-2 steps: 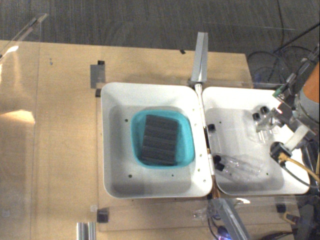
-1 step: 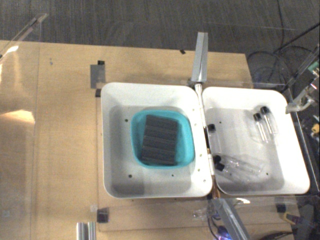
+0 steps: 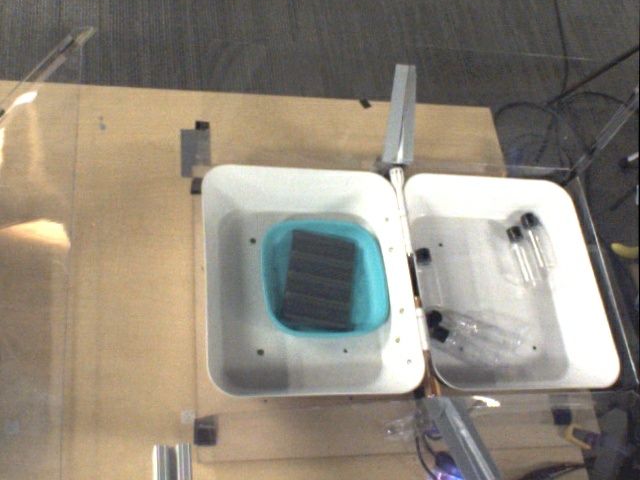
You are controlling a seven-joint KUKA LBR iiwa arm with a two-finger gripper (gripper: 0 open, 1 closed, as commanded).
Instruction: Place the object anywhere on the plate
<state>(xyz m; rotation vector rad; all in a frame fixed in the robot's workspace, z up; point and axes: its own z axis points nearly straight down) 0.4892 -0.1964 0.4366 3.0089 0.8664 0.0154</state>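
Whether the gripper is open or closed cannot be told from this view, and nothing here is seen between its fingers. The task's thing, a dark grey block [image 3: 320,280], lies flat on the turquoise plate [image 3: 375,280], a little toward the plate's left side and turned slightly off square to its edges. It rests wholly inside the rim with turquoise showing on every side, so the placement reads as done: it sits low in the dish and looks unlikely to slide off. The block is roughly rectangular, matt and near black. Ridges run across it in parallel bands, which suggests a soft or foam-like piece rather than a hard one. Around the plate is the left bin [image 3: 228,268], with the plate near the middle of its floor and clear of its walls. To the right of the plate, past the wall the two bins share, is the right bin [image 3: 590,303]. It holds clear vials with black caps: one pair [image 3: 530,246] well to the plate's upper right, and others [image 3: 478,332] nearer to its lower right. Both bins stand on the wooden bench [image 3: 110,268].
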